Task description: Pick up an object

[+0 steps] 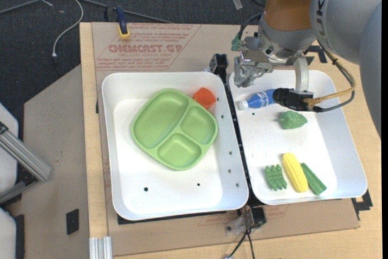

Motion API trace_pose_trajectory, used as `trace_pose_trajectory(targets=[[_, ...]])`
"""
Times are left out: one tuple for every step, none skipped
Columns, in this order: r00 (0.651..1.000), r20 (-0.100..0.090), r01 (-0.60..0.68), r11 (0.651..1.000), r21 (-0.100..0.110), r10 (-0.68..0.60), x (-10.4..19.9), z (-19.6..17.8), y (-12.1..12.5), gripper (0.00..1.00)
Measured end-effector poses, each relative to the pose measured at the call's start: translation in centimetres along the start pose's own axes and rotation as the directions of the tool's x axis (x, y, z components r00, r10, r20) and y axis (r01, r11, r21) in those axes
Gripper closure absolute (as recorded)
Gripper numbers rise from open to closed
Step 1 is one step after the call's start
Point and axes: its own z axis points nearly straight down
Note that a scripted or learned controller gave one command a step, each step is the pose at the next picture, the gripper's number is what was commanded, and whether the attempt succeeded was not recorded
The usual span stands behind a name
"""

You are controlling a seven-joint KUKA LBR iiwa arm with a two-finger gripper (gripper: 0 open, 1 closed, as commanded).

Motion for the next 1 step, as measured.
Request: trace_pose_trajectory(targets=[[1.000, 0.001, -0.001, 1.000, 0.000, 0.001, 4.23, 0.96, -1.23, 1.00]])
